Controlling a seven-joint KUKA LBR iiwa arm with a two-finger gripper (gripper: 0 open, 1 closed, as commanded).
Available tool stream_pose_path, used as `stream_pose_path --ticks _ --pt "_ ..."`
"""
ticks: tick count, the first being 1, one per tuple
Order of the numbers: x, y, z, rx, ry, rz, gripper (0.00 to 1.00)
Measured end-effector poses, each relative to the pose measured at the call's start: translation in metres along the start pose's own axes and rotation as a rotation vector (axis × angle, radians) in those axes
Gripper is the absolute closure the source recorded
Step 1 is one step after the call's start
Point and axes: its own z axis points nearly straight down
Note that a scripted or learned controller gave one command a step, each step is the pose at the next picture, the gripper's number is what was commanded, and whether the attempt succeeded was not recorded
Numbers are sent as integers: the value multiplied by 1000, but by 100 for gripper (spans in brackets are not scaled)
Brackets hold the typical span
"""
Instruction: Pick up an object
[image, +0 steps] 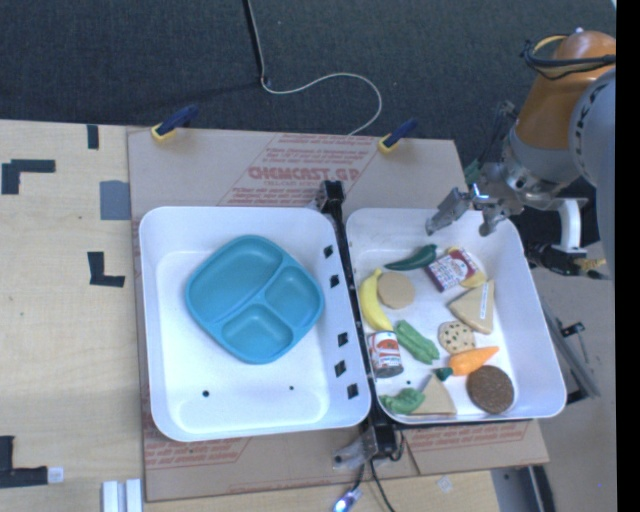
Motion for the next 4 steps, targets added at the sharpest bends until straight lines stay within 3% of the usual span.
stream_pose_path --ticks 1,2,4 --pt "48 -35 30 6 2 -2 0" --pt "46 -34 20 4 1 -1 100" --pt "47 -34 5 12 3 -3 100"
